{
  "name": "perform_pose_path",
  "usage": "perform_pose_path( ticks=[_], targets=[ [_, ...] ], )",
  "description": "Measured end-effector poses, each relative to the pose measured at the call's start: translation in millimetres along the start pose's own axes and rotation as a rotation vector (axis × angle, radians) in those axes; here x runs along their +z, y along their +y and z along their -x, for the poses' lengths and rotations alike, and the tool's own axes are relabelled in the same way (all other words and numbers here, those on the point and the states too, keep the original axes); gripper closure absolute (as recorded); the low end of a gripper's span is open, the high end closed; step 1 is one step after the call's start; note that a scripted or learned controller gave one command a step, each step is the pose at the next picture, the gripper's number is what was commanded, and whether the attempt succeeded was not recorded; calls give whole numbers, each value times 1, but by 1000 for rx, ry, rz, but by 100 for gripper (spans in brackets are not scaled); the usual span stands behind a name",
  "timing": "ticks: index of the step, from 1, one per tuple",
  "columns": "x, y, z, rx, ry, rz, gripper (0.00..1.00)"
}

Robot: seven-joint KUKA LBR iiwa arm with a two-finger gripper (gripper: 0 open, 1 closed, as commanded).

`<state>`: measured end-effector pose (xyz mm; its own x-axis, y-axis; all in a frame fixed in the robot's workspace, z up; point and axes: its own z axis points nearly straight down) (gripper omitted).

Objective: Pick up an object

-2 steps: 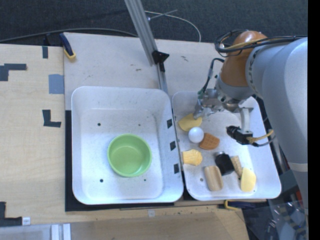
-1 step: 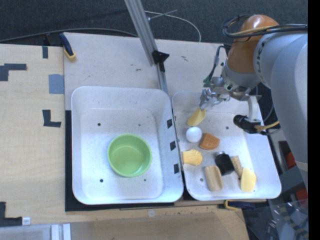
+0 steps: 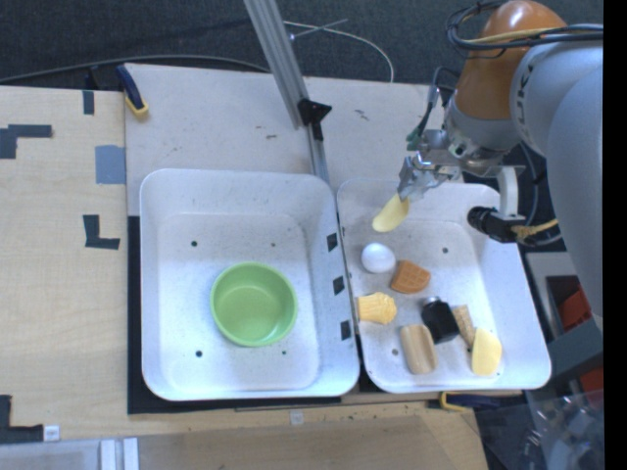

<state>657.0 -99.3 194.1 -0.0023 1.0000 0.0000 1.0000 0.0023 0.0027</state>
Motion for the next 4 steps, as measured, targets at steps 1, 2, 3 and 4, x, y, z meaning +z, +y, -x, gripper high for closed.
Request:
perform_pose_path(
  ticks=[1, 2, 3, 4],
  targets=[
    [-48, 1, -1, 0, -1, 2, 100],
    [-37, 0, -48, -3, 1, -5, 100],
    [-42, 5, -107, -4, 0, 0, 100],
    [-44, 1, -151, -3, 1, -4, 100]
  ],
)
